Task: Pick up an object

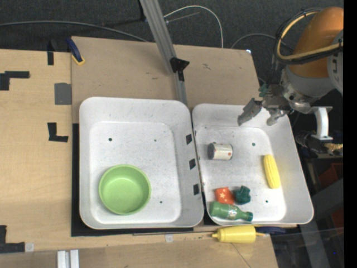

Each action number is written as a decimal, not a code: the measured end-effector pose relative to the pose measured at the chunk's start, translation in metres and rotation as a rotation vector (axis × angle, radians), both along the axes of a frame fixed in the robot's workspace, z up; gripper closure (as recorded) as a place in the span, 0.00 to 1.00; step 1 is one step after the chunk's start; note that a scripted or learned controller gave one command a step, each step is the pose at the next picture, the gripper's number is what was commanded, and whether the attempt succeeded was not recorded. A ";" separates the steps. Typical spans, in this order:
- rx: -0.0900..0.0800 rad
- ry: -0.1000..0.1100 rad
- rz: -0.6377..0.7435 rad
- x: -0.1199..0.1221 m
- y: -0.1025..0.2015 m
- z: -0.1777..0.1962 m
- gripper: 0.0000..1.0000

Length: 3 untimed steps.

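Hovering over the right bin's [290, 149] far edge, the pincer [261, 115] has its fingers spread and bare, apart from the small can [221, 151] and corn cob [271, 171].

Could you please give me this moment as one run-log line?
hand: open, over right bin far edge, holding nothing | right bin: can, corn, green bottle | left bin: green bowl

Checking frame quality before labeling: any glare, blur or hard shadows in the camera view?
Camera view: lighting is even and soft, with only faint shadows under the green bowl and the corn cob; no strong glare on the white bins; the hand and the small items near the green bottle look slightly soft; overall resolution is low.
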State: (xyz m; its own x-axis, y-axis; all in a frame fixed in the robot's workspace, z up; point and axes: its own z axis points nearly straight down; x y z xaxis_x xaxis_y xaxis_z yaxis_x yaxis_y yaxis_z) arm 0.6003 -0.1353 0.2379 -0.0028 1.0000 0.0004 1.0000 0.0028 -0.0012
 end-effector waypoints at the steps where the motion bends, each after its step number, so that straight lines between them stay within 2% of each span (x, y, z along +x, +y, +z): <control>1: 0.000 0.000 0.000 0.000 0.000 0.000 0.00; 2: -0.001 0.004 0.000 0.007 0.003 -0.048 0.00; 3: -0.001 0.007 -0.002 0.002 -0.001 -0.111 0.00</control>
